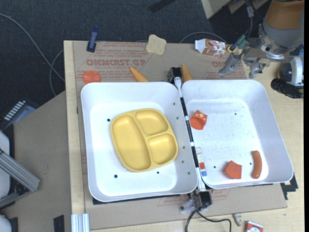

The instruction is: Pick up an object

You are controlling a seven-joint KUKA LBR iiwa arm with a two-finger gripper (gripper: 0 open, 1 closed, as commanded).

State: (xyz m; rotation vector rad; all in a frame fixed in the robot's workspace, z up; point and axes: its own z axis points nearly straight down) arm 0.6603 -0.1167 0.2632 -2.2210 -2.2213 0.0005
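The right bin (270, 115) holds three small items. An orange-red wedge (198, 120) lies near its left wall. A red-orange block (233, 169) and a brown sausage (257, 164) sit side by side near its front right corner. My gripper (241, 68) hangs beyond the bin's far rim at the top right, above the bench. Its two fingers (227, 67) are spread apart, open, with nothing between them.
A yellow three-part plate (144, 139) lies in the left bin (96, 168). On the bench behind the bins are a bread slice (156, 44), a carrot (139, 75), a red disc (91, 76), a blue marker (92, 39) and a small carton (211, 46).
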